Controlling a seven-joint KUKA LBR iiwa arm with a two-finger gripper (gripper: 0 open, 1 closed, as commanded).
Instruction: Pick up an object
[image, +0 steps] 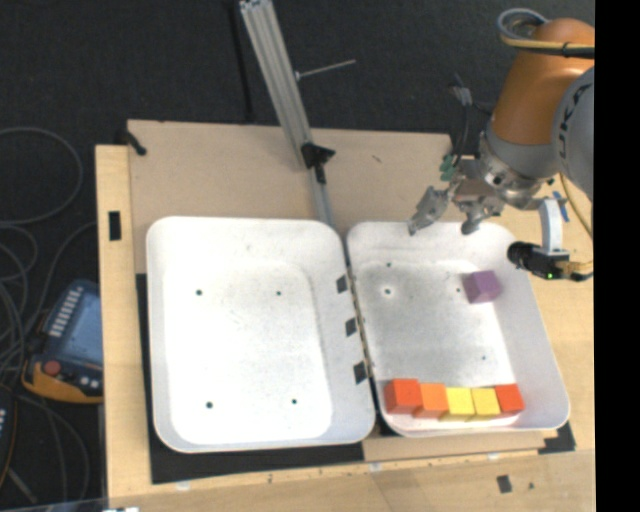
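The gripper (446, 217) hangs over the far rim of the right bin (530, 320), its jaws spread apart with nothing between them. The nearest candidate for the pick is the purple cube (483, 286), lying alone on the bin floor toward the right wall, somewhat nearer the camera than the gripper. Along the near wall sits a row of blocks (455, 398), orange and yellow, packed touching one another.

The main risk, as I judge it, is position. The jaws sit close to the bin's raised edge, so a straight descent from here could strike the rim or close on bare floor. The purple cube lies turned at an angle, and jaws not lined up with its faces could push it aside or pinch a corner and let it slip. The row of blocks is riskier: with no gaps between them, a finger could land on top of a neighbour or wedge two together. The left bin (170, 330) offers nothing to pick.
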